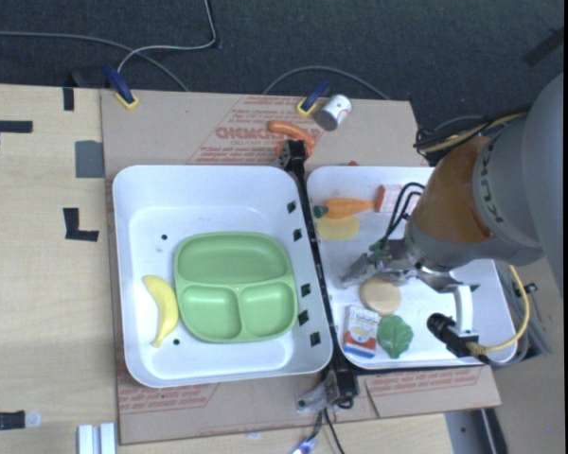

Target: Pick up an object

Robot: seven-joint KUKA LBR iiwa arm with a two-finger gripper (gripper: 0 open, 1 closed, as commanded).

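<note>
Camera view: looks down on two shallow white bins side by side on a cardboard-covered desk (170, 130).
Left bin (133, 253): holds a green three-compartment plastic plate (235, 285), with a yellow toy banana (161, 308) just beside its left edge.
Right bin (497, 296): holds an orange toy carrot (350, 206), a pale yellow piece (337, 228), a round beige disc (381, 297), a small white carton (362, 332) and a green leafy toy (395, 335).
Gripper (386, 256): low over the right bin, directly above the beige disc; whether it is clenched or released cannot be told.
Arm (473, 201): grey with an orange band, reaching in from the right.
</note>
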